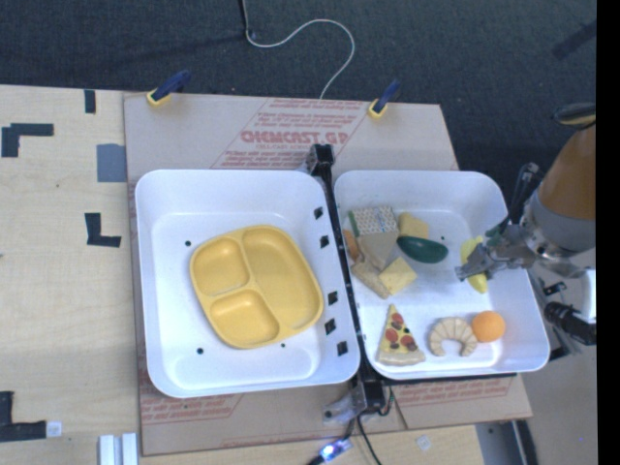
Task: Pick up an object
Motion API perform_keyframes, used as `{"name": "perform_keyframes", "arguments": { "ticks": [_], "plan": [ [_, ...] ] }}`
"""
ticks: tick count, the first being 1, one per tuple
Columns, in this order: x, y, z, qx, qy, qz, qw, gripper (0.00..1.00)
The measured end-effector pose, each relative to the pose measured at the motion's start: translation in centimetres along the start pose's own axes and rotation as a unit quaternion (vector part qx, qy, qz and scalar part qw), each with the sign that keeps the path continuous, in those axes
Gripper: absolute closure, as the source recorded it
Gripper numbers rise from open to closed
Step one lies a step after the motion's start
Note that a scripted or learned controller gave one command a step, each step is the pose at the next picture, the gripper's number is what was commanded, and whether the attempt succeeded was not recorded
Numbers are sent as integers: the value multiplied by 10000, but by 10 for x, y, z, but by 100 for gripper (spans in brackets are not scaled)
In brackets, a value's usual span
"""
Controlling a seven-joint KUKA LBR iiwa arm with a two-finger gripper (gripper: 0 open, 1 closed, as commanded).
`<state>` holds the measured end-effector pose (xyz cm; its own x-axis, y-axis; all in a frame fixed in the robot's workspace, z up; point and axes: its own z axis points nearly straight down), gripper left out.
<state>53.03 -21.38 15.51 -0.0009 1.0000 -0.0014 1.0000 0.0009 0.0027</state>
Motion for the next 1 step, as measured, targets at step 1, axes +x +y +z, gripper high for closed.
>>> {"name": "perform_keyframes", "arguments": {
  "ticks": [1],
  "plan": [
    [4,11,-50,-3,-1,-6,10000,100]
  ]
}}
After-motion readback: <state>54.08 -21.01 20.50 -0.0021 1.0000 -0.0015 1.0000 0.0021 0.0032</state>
